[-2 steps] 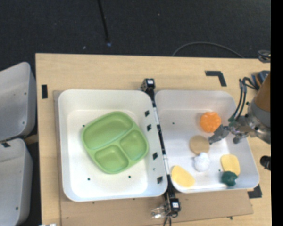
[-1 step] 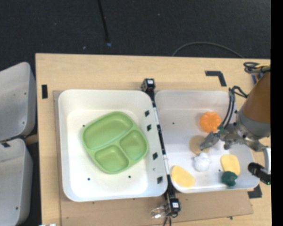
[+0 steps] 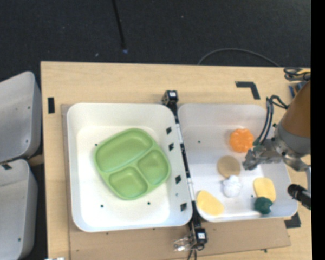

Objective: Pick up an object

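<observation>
Lying along the near edge of the right bin [image 3: 216,112] are a pale yellow piece [image 3: 209,202], a dark green item [image 3: 262,205] and a yellow block [image 3: 265,188], with a white lump [image 3: 232,186] just behind them. Farther in sits a tan disc [image 3: 228,167], just beside the white lump, and beyond it an orange ball [image 3: 241,140]. The gripper [image 3: 255,158] hangs low over the bin between the disc, the ball and the block; whether its jaws are open or closed cannot be told, and nothing is seen between them. The left bin [image 3: 86,210] holds a green divided plate [image 3: 132,163], lying flat near its centre.
</observation>
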`<state>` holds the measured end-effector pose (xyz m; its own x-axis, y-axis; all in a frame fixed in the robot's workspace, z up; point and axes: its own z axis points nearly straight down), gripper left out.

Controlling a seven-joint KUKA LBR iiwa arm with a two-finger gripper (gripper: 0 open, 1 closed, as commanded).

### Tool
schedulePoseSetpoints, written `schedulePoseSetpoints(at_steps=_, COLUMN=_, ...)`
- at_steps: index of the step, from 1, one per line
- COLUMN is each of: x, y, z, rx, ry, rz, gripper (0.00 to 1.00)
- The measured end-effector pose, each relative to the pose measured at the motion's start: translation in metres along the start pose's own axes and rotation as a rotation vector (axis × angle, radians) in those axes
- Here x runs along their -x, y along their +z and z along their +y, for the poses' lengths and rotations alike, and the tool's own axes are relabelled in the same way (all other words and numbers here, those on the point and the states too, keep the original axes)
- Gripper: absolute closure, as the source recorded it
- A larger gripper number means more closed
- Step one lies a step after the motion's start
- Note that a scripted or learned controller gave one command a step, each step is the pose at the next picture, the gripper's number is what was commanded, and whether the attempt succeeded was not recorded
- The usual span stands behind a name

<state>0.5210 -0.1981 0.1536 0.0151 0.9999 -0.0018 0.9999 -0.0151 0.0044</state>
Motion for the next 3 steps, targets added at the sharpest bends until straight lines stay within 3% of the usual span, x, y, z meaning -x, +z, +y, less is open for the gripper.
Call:
schedulePoseSetpoints(at_steps=1, x=0.007, y=-0.054, z=-0.008, rx=0.001, ry=-0.003, rz=-0.001, gripper=1.00)
schedulePoseSetpoints(at_steps=2, x=0.005, y=-0.099, z=-0.001, rx=0.002, ry=-0.018, rz=-0.001, gripper=1.00)
schedulePoseSetpoints(at_steps=3, x=0.006, y=-0.117, z=0.000, rx=-0.001, ry=-0.019, rz=0.000, gripper=1.00)
